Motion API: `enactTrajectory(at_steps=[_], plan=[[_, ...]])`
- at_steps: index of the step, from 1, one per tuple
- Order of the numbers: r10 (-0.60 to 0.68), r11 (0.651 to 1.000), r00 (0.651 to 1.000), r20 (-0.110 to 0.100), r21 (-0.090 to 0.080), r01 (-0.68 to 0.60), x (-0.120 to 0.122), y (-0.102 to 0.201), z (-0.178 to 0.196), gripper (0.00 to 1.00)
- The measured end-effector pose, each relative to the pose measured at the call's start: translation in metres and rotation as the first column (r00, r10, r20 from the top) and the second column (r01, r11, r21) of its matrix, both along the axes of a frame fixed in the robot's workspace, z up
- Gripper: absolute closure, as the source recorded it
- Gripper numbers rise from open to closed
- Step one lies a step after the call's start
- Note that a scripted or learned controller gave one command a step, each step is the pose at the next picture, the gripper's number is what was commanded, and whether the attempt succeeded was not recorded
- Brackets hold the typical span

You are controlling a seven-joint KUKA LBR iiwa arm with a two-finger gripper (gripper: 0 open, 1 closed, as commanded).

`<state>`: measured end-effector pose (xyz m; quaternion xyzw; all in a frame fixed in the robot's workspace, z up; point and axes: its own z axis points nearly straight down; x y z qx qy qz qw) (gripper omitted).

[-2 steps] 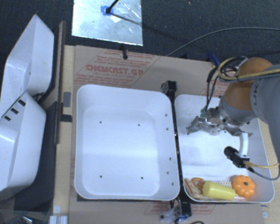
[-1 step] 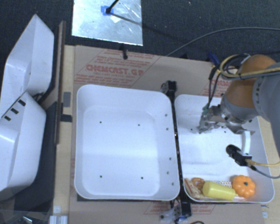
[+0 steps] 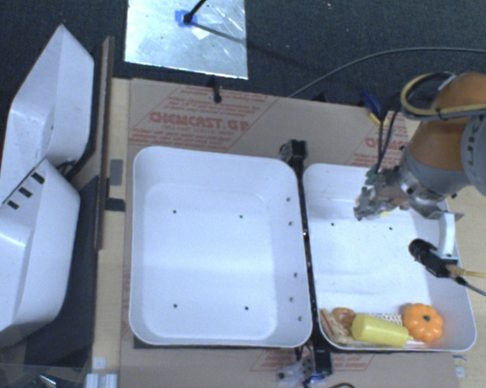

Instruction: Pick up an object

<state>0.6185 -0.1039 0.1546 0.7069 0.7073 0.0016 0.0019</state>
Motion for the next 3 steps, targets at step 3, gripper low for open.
enactTrajectory(at_steps=[3], plan=[[0.004,1.000,1.000,-0.005,0.002,-0.004,-0.016,0.054,0.092,1.00]])
